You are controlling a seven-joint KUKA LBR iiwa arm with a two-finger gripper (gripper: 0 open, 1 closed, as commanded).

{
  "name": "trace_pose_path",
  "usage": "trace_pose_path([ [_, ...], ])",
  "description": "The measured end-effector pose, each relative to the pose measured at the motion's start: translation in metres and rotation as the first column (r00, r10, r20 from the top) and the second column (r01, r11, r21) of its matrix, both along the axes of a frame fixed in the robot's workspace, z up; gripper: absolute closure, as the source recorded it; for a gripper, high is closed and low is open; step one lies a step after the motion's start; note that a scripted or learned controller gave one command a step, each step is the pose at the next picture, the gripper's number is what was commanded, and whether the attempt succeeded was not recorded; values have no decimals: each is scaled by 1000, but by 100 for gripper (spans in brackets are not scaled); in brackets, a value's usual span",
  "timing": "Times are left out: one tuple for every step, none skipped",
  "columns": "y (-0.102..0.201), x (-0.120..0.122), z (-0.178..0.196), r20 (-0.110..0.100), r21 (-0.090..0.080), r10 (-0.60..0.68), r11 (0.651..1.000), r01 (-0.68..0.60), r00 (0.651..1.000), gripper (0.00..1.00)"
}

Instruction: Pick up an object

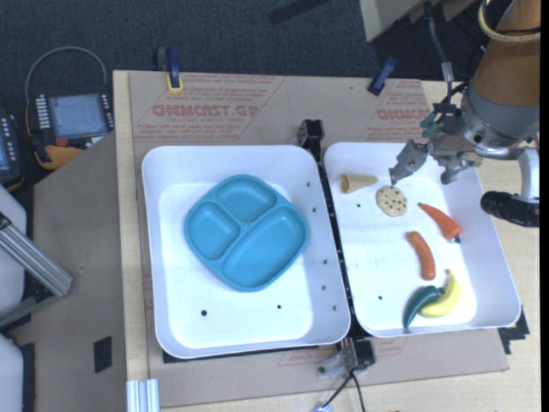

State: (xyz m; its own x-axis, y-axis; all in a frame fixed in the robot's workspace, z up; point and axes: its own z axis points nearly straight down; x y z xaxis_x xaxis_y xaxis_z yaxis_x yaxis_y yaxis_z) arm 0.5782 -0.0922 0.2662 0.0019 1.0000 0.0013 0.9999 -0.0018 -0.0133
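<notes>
My gripper (424,169) hangs open over the upper part of the right bin (485,269), its two fingers spread with nothing between them. Just below the left finger lies a round speckled cookie (391,201). A tan cone-shaped piece (357,182) rests to the cookie's left. A red chili pepper (441,220) lies below the right finger. Further down sit an orange sausage (421,254), a yellow banana (443,297) and a dark green pepper (418,304).
The left bin (171,273) holds a blue divided plate (245,231). A black clamp (310,134) sits between the bins at the top. The arm's wrist (506,84) rises at the upper right. A black bracket (510,206) juts in at the right bin's edge.
</notes>
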Motion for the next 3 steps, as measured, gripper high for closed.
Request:
trace_pose_path([
  [0,2,7,13,-1,2,1000,-2,1000,0],
  [-1,-2,-57,4,0,1,1000,-1,1000,0],
  [1,4,-118,5,0,1,1000,-1,1000,0],
])
